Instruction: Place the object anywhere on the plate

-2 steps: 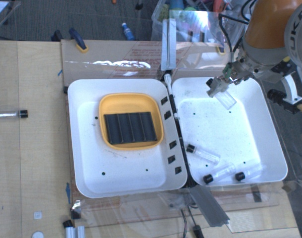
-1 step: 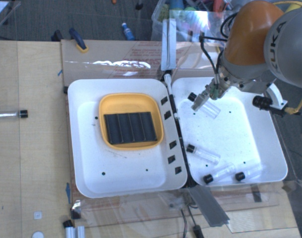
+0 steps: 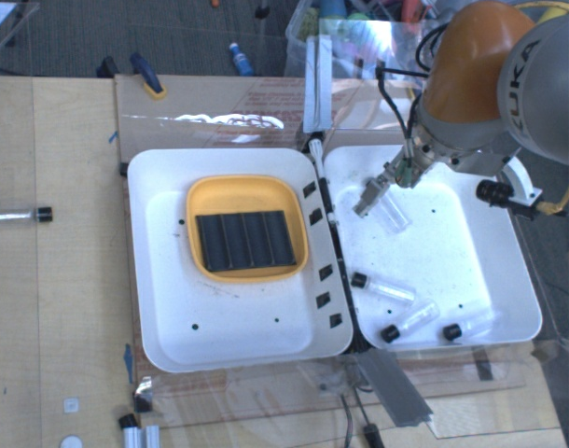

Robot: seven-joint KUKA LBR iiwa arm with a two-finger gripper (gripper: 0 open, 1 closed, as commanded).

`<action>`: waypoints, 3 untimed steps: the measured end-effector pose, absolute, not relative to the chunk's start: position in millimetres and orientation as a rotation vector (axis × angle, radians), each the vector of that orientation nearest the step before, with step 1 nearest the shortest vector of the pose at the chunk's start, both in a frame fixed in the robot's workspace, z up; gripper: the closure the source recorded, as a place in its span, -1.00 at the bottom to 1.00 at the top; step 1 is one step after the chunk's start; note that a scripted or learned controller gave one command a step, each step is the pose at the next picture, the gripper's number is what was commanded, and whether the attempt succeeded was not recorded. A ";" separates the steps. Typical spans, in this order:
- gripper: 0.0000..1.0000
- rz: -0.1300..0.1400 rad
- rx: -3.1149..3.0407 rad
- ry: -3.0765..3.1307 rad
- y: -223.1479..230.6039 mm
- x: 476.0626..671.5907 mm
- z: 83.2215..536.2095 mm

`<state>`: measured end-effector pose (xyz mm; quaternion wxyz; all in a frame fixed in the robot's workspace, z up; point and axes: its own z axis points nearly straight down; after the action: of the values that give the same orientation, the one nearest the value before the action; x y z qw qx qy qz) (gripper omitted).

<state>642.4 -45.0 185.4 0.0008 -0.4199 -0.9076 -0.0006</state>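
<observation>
clear tube waits in right bin, plate lies across the divider

the gripper [image 3: 370, 197] is seen low over the right bin [image 3: 508, 278], close to a clear plastic tube [image 3: 394, 215] lying just beside its tip. whether anything is gripped cannot be told, and the state of the pincer is not resolved at this angle. three more capped tubes [image 3: 389, 291] are scattered near the bin's front wall. the tube is judged light, stiff and slippery, liable to roll; it is best taken across its middle, square to its long axis. the yellow plate [image 3: 202, 203], with a dark ribbed insert [image 3: 245, 240], sits in the left bin [image 3: 154, 306]. the raised rims where the two bins meet must be cleared by a lift before crossing. open floor surrounds the plate, and its broad face allows a loose placement.
</observation>
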 end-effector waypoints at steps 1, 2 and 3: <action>-1.00 -0.003 -1.235 -2.895 -81.4 660.6 191.0; -1.00 -0.003 -0.939 -3.006 -94.8 657.8 360.0; -1.00 -0.002 -0.370 -3.123 -192.1 656.2 276.0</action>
<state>656.2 -192.1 276.0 -0.0014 -0.1175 -0.9931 -0.0005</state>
